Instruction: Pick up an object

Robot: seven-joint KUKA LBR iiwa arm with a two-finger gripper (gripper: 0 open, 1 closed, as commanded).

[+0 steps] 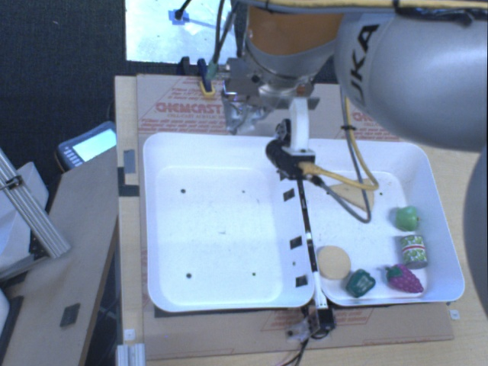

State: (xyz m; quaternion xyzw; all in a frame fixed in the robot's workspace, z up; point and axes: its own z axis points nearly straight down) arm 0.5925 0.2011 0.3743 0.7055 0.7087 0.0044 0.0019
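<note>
Green apple (406, 219) (small, round, glossy) sits in my right bin (438, 197); gripper (245, 117) fingers, I cannot tell.

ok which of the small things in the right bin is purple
The grape bunch in the bottom right corner, purple and bumpy. Beside it are a teal block, a tan disc, a can and a green apple.

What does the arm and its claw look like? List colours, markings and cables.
The arm is a thick, rounded grey shell with dark "KUKA" lettering and an orange band above the wrist. Yellow and dark cables run along it. A metal wrist block carries the claw, which looks metallic and blurred.
</note>
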